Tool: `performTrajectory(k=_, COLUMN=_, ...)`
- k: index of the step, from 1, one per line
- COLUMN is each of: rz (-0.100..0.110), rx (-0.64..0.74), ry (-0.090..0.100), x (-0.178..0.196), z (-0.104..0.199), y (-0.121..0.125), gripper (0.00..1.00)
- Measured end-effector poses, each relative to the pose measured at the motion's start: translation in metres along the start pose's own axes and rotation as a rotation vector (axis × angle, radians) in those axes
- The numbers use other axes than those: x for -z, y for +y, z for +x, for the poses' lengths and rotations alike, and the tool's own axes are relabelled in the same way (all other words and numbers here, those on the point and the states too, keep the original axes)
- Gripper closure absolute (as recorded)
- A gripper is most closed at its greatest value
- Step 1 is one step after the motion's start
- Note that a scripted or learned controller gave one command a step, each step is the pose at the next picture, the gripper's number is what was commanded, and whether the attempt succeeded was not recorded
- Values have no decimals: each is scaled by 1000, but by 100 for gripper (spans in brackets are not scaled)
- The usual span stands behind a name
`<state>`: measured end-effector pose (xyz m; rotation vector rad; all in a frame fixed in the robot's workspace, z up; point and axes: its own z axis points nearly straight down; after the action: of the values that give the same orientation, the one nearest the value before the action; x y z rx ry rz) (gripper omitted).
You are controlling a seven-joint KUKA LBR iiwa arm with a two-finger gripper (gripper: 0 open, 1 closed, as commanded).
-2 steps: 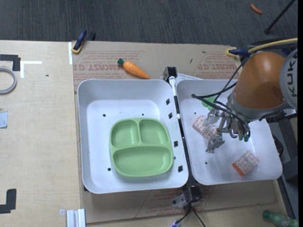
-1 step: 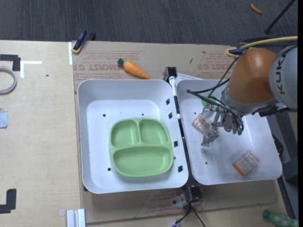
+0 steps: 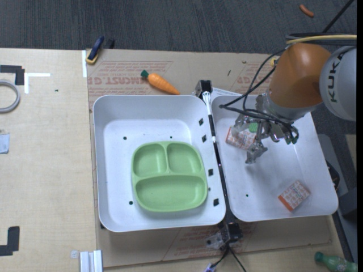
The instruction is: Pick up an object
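1. Target: we take the small crinkled packet (image 3: 240, 138) as the pick; it lies in the right bin (image 3: 309, 200), in the upper-left part, just beside the wall shared with the left bin (image 3: 108, 169).
2. Handling, our guess: light, soft wrapper, probably slick film, and it deforms under squeeze. We'd pinch across its short width near the middle, not at a loose edge.
3. Gripper (image 3: 256, 151) sits just right of the packet and low over it. We can't tell whether it is parted or closed, or whether it has the packet.
4. Second candidate: a flat orange-and-white box (image 3: 294, 195), well apart from the packet, toward the right bin's lower-right corner. It looks stiffer and an easier grip.
5. Left of the packet, past the shared wall: a green divided plate (image 3: 169, 176) in the left bin.
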<state>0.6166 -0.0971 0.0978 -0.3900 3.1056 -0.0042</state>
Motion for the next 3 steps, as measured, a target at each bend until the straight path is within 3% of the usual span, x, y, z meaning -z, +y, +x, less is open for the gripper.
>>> performTrajectory(k=1, rz=-1, rx=-240, ry=-4, x=1, z=35, y=8, gripper=0)
performTrajectory(k=2, rz=3, rx=242, ry=-3, x=0, z=17, y=-2, gripper=0)
performTrajectory(k=3, rz=1, rx=134, ry=-8, x=1, z=65, y=13, gripper=0)
